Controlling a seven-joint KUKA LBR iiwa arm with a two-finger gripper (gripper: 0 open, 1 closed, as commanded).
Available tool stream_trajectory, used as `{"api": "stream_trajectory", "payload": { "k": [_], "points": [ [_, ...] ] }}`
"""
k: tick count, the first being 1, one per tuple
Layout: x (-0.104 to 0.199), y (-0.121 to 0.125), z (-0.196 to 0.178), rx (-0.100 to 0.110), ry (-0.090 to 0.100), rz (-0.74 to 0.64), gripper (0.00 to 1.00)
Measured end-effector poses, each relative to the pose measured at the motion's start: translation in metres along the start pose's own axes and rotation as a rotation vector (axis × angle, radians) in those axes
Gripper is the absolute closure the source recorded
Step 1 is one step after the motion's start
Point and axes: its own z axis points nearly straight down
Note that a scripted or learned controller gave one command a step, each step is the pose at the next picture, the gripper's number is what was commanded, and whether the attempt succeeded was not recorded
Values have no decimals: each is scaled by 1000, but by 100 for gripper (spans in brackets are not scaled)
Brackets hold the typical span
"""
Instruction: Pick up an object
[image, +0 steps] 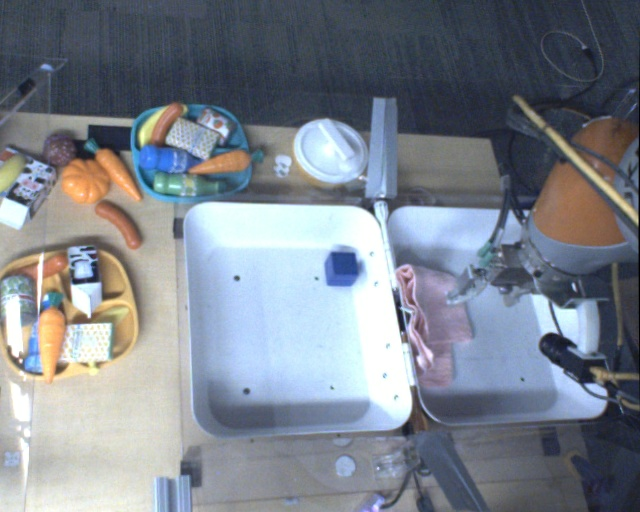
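Pink cloth (432, 322) lengthwise along bin wall

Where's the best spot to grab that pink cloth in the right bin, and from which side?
Probably from straight above, pinching a raised fold near the middle of the pink cloth. It lies crumpled and flat against the right bin's left wall, so side approaches look blocked or offer no edge.

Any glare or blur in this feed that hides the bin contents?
Camera view: lighting is even, with soft shadows along the near walls of the left bin; the blue cube reads crisp; the pink cloth looks washed out; the pincer is slightly soft.
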Motion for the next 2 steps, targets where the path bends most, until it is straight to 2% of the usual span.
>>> {"api": "stream_trajectory", "payload": {
  "k": [1, 2],
  "points": [
    [-14, 20, 97, -5, -1, -15, 0],
    [-19, 55, 102, -13, -3, -231, 0]
  ]
}}
